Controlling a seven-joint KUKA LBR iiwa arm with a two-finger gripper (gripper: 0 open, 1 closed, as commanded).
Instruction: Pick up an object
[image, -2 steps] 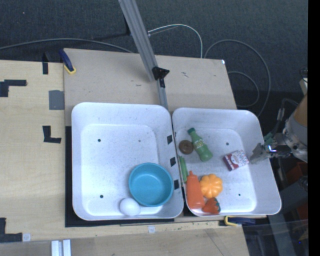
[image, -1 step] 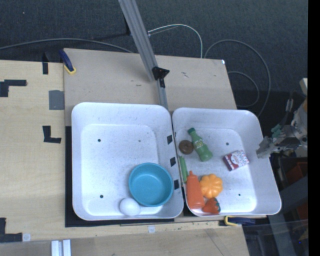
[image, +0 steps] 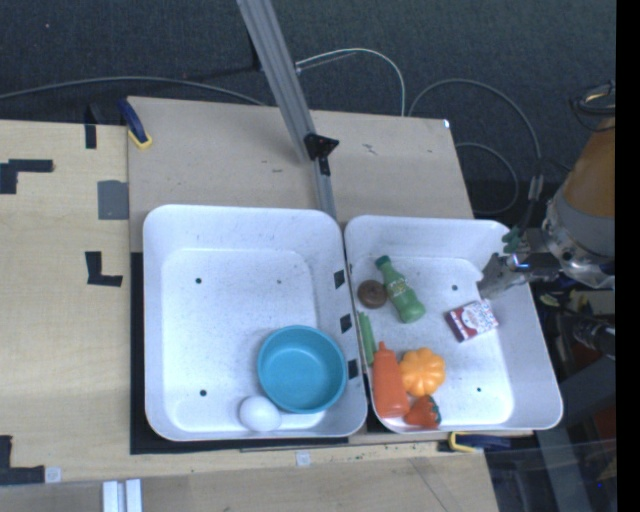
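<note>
Nothing is picked up yet, by the look of it. The gripper (image: 497, 275) hangs at the right bin's (image: 520, 400) right rim, just above and right of the small red carton (image: 471, 321); whether it is open or closed cannot be told, and nothing shows in it. Left of the carton lie a green bottle (image: 399, 290), a brown ball (image: 372, 293), an orange pumpkin (image: 422, 371) and an orange bottle (image: 388, 380). Descent, grasp and lift all remain.
</note>
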